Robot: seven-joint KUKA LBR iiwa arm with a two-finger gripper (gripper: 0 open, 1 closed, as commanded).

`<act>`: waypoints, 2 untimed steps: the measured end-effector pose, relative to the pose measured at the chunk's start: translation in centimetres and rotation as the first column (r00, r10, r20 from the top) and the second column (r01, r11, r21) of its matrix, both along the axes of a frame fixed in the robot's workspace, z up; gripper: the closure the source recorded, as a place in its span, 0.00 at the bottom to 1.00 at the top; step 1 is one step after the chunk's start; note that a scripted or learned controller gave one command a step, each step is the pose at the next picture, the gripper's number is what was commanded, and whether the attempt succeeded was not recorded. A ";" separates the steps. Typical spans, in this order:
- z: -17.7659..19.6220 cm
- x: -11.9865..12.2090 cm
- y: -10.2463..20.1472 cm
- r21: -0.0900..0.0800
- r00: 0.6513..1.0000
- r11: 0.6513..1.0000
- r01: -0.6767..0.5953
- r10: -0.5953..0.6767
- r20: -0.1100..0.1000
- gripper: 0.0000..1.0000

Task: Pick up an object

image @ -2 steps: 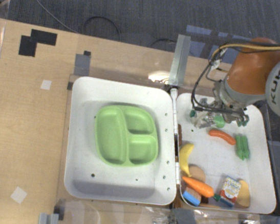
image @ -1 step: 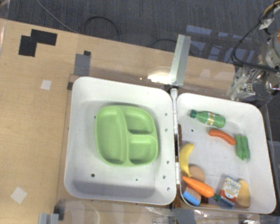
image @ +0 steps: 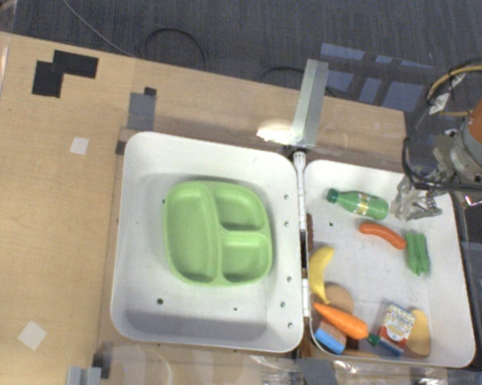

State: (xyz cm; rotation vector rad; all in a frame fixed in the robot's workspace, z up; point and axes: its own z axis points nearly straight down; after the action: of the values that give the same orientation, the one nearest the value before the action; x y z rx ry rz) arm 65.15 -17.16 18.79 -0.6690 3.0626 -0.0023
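While nothing is yet lifted, the step in hand looks like the approach. Taking the green plastic bottle (image: pixel 357 202) as landmark: nearest the camera, well below it, a carrot (image: pixel 341 320), a small carton (image: pixel 397 323) and a yellow banana (image: pixel 320 270) crowd together, partly overlapping. Just below-right lie an orange sausage-shaped toy (image: pixel 384 235) and a green pod (image: pixel 417 254). Right beside the bottle hovers the metal two-finger gripper (image: pixel 416 203), holding nothing; whether it is spread I cannot tell. Next, I judge, it must descend squarely over one item.

1. I work in a lab: my bench (image: pixel 40 230) is pale wood with black tape marks (image: pixel 62 71).
2. Two white bins (image: pixel 218 162) sit bolted beside metal brackets (image: pixel 311 99).
3. Loose cables (image: pixel 169 39) trail over grey carpet (image: pixel 205 4).
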 end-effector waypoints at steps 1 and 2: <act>-3.1 0.0 -3.4 -0.003 0.979 0.979 -0.203 0.203 0.004 1.00; -3.1 0.1 -3.3 -0.003 0.979 0.979 -0.203 0.203 0.005 0.00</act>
State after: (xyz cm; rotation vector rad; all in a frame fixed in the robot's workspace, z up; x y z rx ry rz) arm 65.22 -20.48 15.68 -0.9772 2.9740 -0.0062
